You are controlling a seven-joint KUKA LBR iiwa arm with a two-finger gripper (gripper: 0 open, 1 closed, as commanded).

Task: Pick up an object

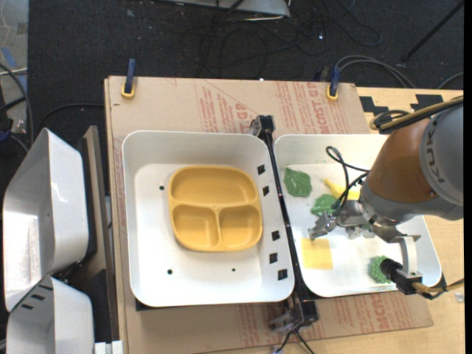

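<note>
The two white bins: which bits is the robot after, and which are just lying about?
For the job:
gripper
yellow square
green leaf
green piece
green lump

Just there:
yellow divided plate
orange clamps
cables

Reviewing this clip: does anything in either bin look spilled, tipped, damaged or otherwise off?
Nothing stands out. The yellow divided plastic plate lies flat, right way up, in the left white bin. In the right white bin, the flat yellow square, green leaf-shaped piece and green bumpy piece lie apart, near the claw.
</note>
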